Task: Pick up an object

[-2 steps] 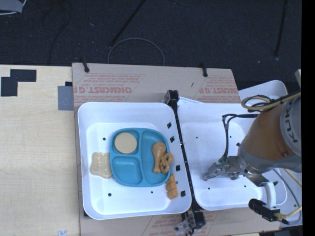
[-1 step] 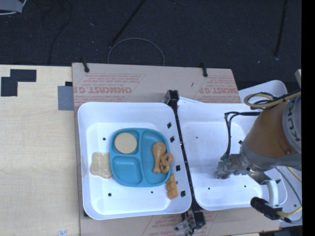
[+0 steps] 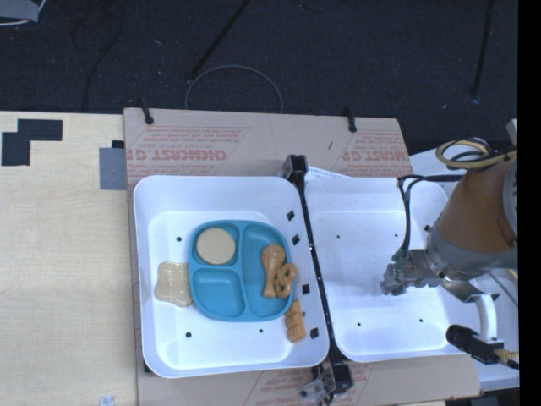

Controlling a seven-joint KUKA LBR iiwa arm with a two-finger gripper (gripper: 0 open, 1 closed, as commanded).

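Note:
A blue divided tray (image 3: 221,297) lies in the left bin (image 3: 161,201). A round tan cookie (image 3: 215,245) rests in its upper left compartment, and a brown pretzel-like piece (image 3: 277,271) in its right compartment. A pale cracker (image 3: 174,283) lies on the bin floor just left of the tray. A small orange-brown piece (image 3: 294,320) lies at the tray's lower right corner. My gripper (image 3: 397,281) hangs low over the right side of the right bin (image 3: 355,227), far from all these objects.
The arm's orange band (image 3: 478,210) and grey wrist cover the right bin's right side. A black divider (image 3: 308,260) runs between the bins. Cardboard (image 3: 254,146) lies behind both bins, and black cables (image 3: 423,184) trail at the right.

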